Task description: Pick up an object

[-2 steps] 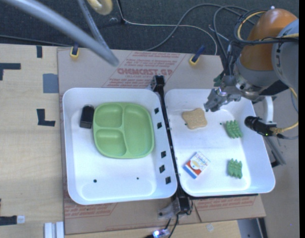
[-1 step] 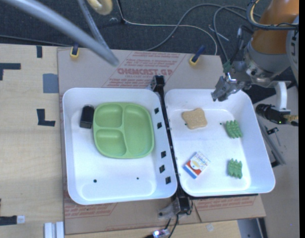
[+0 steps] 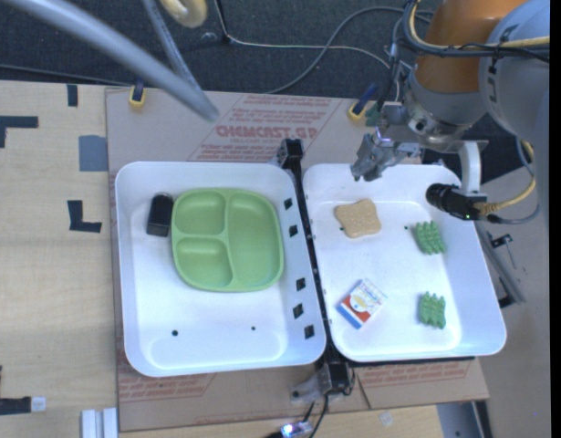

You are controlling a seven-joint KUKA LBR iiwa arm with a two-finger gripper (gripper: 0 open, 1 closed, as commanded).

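Note:
My gripper hangs over the back edge of the right bin, its fingertips pointing down with nothing between them. A tan toast-shaped piece lies just in front of it, a short way toward the bin's middle. Two green ridged pieces sit on the right side, one farther back and one nearer the front. A small red, white and blue box rests near the bin's front left.
The left bin holds a green divided plate and a small black block at its left. Black clips run along the divider between the bins. A black cylinder with cable sticks out beside the arm's wrist.

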